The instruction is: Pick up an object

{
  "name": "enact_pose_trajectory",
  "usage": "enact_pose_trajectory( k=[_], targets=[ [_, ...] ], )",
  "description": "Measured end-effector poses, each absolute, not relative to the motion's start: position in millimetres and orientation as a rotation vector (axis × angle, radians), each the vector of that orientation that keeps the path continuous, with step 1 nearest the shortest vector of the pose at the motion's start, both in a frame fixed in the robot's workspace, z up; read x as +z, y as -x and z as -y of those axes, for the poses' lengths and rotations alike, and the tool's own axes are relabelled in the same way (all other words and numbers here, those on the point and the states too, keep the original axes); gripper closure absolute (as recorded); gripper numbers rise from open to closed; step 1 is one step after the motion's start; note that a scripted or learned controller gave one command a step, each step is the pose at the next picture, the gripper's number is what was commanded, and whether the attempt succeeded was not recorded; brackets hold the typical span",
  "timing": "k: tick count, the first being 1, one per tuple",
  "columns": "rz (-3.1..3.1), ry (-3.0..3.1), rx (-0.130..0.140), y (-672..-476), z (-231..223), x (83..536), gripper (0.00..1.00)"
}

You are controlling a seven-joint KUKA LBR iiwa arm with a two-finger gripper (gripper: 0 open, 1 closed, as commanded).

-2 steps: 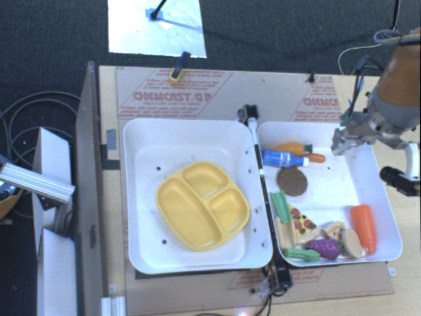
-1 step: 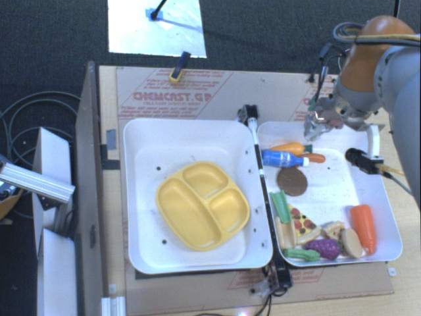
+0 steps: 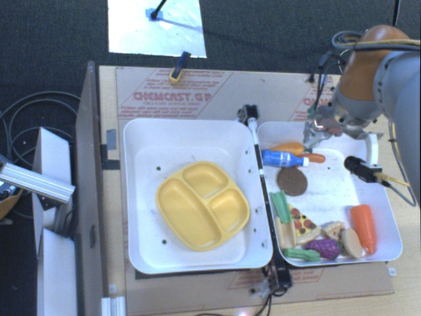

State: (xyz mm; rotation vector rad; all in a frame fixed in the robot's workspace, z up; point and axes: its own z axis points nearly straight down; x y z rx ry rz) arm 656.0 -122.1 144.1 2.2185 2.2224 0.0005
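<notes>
Dark grey carpet floor (image 3: 59, 31) around bench. Pale shiny sheet (image 3: 156, 18) lies on carpet at top, thin dark rod crossing it. Bench top covered by brown cardboard (image 3: 197, 87) with red print. Black cables (image 3: 26, 120) coil on floor at left. White box (image 3: 56, 196) and metal bar (image 3: 36, 182) near left edge. Light even, soft.

This is a robotics lab or test cell rather than a home. A grey industrial arm (image 3: 388, 78) reaches over two white bins (image 3: 148, 196) set on a printed board (image 3: 197, 91), with loose black cables (image 3: 26, 120) coiled on dark carpet (image 3: 52, 31) beside the bench. The bins hold toy food (plastic pizza (image 3: 301, 224), a carrot (image 3: 364, 227)) and a yellow divided tray (image 3: 202, 205).
</notes>
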Motion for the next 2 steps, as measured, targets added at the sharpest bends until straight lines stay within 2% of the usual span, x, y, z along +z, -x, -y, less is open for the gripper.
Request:
enact_pose_trajectory(
  k=[1, 2],
  targets=[
    [-2.218, -2.219, 0.003, -626.4, 143.5, 184.3, 1.00],
    [-2.227, -2.219, -0.004, -623.8, 134.2, 106.3, 1.00]
  ],
)
